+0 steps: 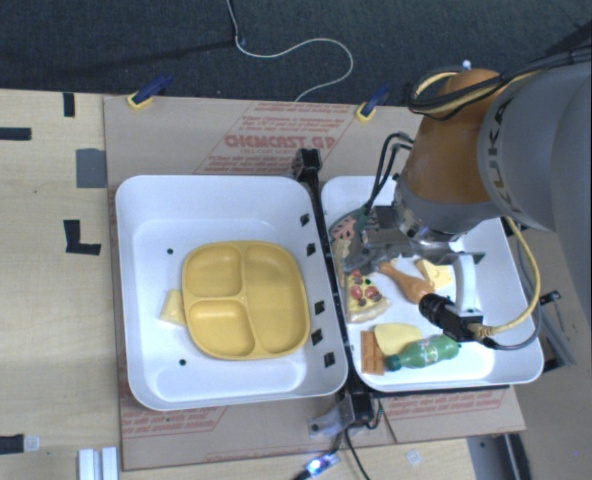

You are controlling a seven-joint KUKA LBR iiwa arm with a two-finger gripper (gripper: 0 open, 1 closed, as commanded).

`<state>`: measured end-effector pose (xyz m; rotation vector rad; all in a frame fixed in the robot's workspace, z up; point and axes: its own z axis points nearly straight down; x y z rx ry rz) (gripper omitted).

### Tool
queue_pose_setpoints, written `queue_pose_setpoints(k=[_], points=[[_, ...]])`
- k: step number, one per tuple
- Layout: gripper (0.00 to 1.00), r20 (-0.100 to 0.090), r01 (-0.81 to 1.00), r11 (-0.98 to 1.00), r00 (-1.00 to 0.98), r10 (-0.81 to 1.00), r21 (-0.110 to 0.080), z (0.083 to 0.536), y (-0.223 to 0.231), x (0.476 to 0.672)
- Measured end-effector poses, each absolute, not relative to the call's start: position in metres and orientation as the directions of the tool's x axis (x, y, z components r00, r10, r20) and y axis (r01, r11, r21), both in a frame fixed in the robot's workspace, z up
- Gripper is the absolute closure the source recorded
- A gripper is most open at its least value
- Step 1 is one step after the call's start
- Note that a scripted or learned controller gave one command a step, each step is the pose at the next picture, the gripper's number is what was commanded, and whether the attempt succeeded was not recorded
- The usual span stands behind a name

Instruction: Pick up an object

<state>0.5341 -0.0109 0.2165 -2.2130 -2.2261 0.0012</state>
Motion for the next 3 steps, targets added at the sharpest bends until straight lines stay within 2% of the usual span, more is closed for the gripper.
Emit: queue_pose_setpoints(k=[1, 3], points=[[1.00, 0.001, 1.000, 0.004, -0.004, 1.000, -0.002, 0.224, 0.010, 0.534], [1.00, -0.001, 1.000, 0.001, -0.001, 1.000, -0.002, 0.214, 0.001, 0.543]])
